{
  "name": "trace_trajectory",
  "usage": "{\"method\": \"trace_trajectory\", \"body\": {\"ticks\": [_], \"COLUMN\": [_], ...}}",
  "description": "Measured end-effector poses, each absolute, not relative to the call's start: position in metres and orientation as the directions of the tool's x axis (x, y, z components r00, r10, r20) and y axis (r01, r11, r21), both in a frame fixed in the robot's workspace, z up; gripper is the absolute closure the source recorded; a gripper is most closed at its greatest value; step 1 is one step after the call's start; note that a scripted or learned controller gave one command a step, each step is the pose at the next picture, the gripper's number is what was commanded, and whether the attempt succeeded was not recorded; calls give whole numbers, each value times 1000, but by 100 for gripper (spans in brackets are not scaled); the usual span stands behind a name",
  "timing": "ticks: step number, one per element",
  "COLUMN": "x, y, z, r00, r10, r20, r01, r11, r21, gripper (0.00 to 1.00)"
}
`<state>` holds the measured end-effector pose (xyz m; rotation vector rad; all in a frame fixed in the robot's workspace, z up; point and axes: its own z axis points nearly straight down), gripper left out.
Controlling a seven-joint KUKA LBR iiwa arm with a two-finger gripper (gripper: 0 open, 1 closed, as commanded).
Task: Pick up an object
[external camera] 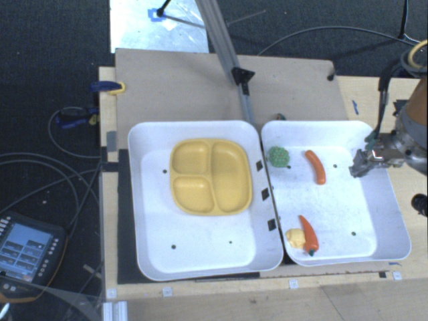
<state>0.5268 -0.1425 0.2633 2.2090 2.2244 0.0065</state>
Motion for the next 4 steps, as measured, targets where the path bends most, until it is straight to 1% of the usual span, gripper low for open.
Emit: {"method": "trace_trajectory", "body": {"ticks": [1, 4], "x": [530, 531], "y": [-93, 54], "z": [250, 260], "r00": [-11, -12], "r10": [1000, 1000], "r20": [2, 2], "r01": [1000, 1000], "r11": [11, 12], "r21": [2, 2], "gripper": [100, 100]}}
